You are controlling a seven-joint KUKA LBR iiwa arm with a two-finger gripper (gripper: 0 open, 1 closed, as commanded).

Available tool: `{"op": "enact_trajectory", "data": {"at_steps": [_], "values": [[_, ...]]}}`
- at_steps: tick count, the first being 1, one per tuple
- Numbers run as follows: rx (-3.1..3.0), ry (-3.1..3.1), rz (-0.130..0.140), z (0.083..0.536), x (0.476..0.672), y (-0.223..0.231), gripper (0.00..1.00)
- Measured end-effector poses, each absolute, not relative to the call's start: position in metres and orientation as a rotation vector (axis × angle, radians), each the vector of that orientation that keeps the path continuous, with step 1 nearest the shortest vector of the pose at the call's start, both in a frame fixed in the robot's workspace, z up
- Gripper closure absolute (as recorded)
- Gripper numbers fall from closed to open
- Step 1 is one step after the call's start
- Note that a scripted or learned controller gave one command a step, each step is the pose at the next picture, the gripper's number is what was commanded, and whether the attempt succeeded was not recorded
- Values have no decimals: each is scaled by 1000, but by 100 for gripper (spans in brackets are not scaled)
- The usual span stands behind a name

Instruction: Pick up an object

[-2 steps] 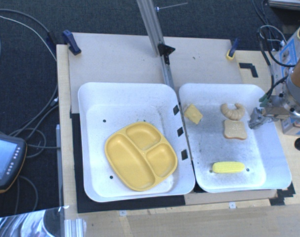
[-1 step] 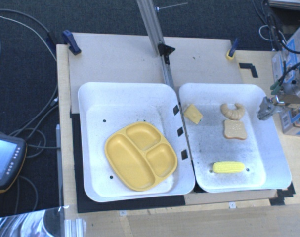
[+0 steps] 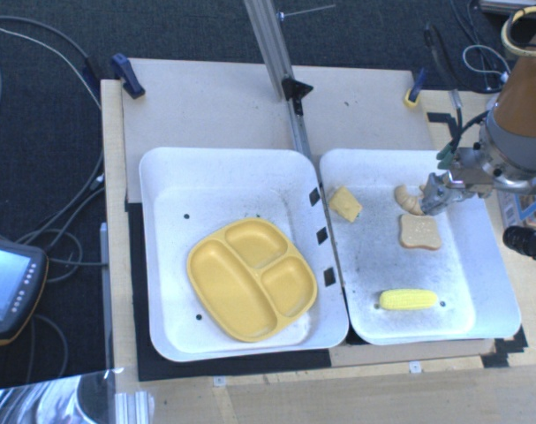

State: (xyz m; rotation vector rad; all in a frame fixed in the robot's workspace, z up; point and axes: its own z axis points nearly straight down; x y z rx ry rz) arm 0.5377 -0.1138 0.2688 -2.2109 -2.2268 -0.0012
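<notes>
Nearest the lens, grey metal post (image 3: 266,25), rising from the seam between the two bins on the tabletop (image 3: 206,104). Below it, left bin (image 3: 162,170) with a yellow divided plate (image 3: 252,276) lying flat inside. Right bin (image 3: 488,263) with four loose pieces: yellow chunk (image 3: 344,204) close to the shared wall, tan curved piece (image 3: 408,199) near the far side, bread slice (image 3: 419,232) just beside and nearer than that, corn cob (image 3: 408,300) well apart along the near wall.

Gripper (image 3: 434,194) low inside the right bin, reaching in from the right, tip right against the tan curved piece or a hair off; cannot tell which. Cannot tell either whether open or closed: too small and too cluttered with cable and bracket at the wrist. Nothing visibly clamped, so no claim of a hold.

Judging by closeness, tan curved piece as the likely target. Lies to the view's left of the tip, on the side away from the arm, with its long axis running roughly from far to near across the bin. Bread slice next closest, below the tip in the view and almost touching the tan piece, so at risk of a nudge. Probably calls for a slight shift leftward in the view to centre over the piece, closing across its short width, not along its length.
</notes>
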Motion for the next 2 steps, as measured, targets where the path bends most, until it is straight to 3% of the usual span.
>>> {"op": "enact_trajectory", "data": {"at_steps": [2], "values": [[-2209, -2225, 1, 244, 553, 7, 100]]}}
